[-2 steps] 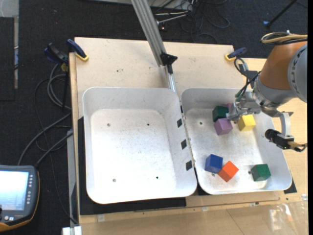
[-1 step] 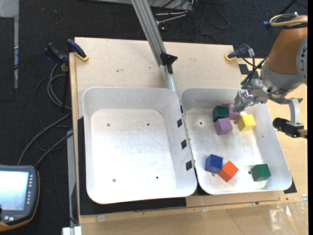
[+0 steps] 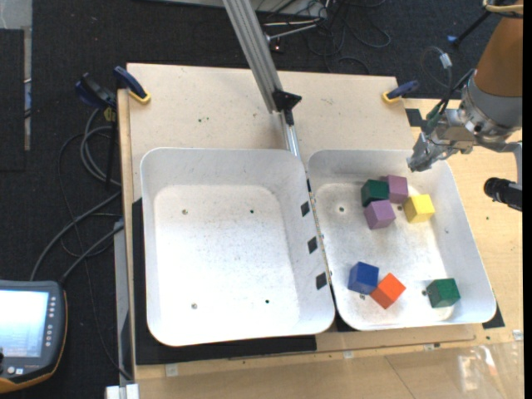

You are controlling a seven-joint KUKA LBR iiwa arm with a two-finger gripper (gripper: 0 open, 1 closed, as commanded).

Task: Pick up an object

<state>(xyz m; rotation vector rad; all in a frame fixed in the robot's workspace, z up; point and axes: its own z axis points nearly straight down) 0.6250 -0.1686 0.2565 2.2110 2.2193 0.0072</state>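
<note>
Right bin (image 3: 465,248), landmark: holds seven cubes. Arm (image 3: 503,65) above its far right corner; gripper (image 3: 421,158) low over the far rim, nothing between the fingers, gap cannot be told. Dark green cube (image 3: 375,192), two purple cubes (image 3: 381,214) (image 3: 398,188) and yellow cube (image 3: 418,208) cluster far side; blue cube (image 3: 363,278), orange cube (image 3: 388,290), green cube (image 3: 443,292) near side

Pale wooden bench (image 3: 233,106) on dark floor (image 3: 58,48). Black cables (image 3: 79,189) trail at left. Aluminium pole (image 3: 249,32) slants over bench. Blue-yellow clamps (image 3: 129,86) at back corners. Handheld pendant screen (image 3: 29,331) bottom left.
</note>
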